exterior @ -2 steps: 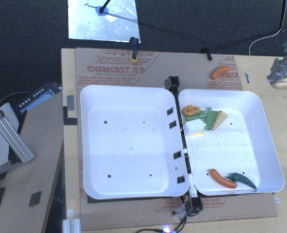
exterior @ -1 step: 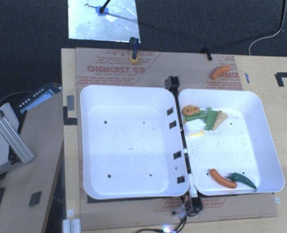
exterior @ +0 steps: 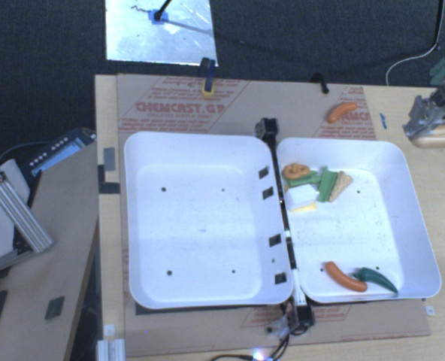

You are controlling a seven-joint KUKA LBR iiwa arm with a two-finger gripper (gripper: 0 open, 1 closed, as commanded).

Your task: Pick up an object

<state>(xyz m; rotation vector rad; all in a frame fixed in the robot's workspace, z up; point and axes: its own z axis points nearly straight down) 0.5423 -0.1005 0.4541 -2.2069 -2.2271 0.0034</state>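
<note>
Here, your objects sit in the right bin (exterior: 414,201): a sausage (exterior: 345,276) and a dark green pepper (exterior: 376,279) lie touching near its front edge, and a cluster sits by the divider at the back, an orange piece (exterior: 295,172), a green piece (exterior: 327,184), a tan wedge (exterior: 342,184) and a white block (exterior: 301,195) over a thin yellow strip (exterior: 303,209). The left bin (exterior: 143,224) lies beside it. Another sausage (exterior: 342,112) rests outside on the desk (exterior: 403,111), behind the right bin. The gripper (exterior: 431,119) hangs at the right edge, well apart from the bins; it is partly cut off and blurred, so you cannot tell how the jaws stand or whether they hold anything. The clustered pieces overlap, so their shapes are hard to read.
</note>
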